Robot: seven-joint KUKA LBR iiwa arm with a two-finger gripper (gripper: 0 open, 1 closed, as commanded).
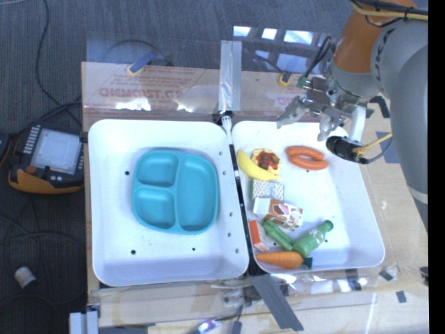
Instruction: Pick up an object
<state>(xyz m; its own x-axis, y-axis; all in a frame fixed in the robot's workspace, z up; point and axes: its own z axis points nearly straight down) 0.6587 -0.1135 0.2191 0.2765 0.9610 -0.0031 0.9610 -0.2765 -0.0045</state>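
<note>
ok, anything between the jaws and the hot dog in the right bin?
Nothing visible. The gripper hangs above the right bin's far edge, and the hot dog lies just below it in the view, on bare bin floor. Nearest neighbours, the banana and pizza slice, lie to its left, apart from it.

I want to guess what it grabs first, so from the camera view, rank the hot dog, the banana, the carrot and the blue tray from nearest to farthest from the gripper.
1. Hot dog, just below the gripper in the right bin.
2. Banana, by that bin's left wall.
3. Carrot and blue tray are too close to call: the carrot lies at the right bin's near edge, the tray in the left bin.
</note>
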